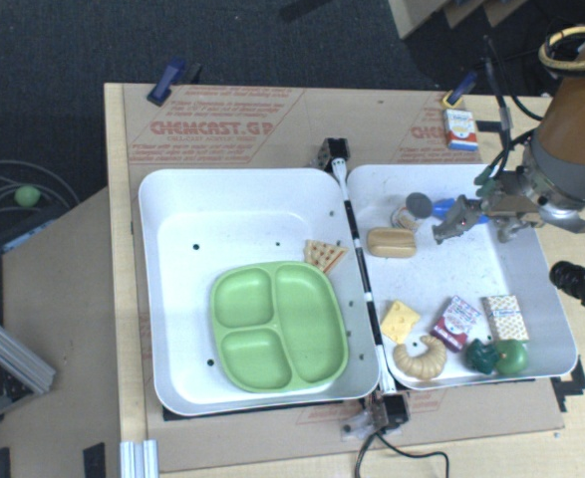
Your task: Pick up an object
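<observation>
The gripper hangs low over the right bin, reaching in from the right. Whether it is open or closed cannot be told, and nothing shows in its grasp. Just to its left lie a grey disc and a tan bread roll. Nearer the front edge, below the gripper, sit a yellow cheese wedge, a croissant and small packets. Far left, a green divided plate rests in the left bin.
</observation>
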